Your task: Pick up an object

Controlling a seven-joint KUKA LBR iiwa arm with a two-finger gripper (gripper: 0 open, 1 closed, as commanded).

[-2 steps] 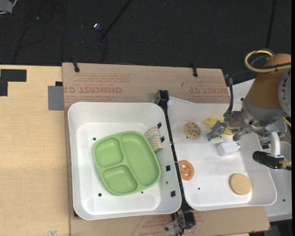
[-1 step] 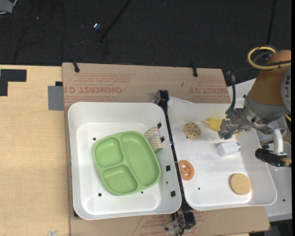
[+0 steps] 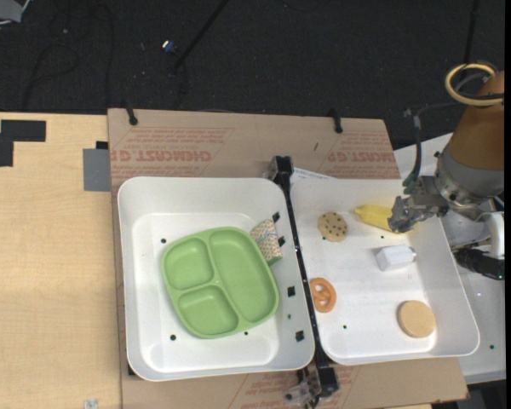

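Round tan disc (image 3: 416,319); gripper (image 3: 400,220) touching yellow piece (image 3: 373,216).

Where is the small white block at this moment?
The white block lies in the right bin, toward its upper right part, just below the yellow object and the gripper, and above the round tan disc.

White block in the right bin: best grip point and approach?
Take the white block across its short sides, coming straight down from above. It lies flat on the right bin floor, apart from the yellow piece and round tan disc, so there looks to be room around it.
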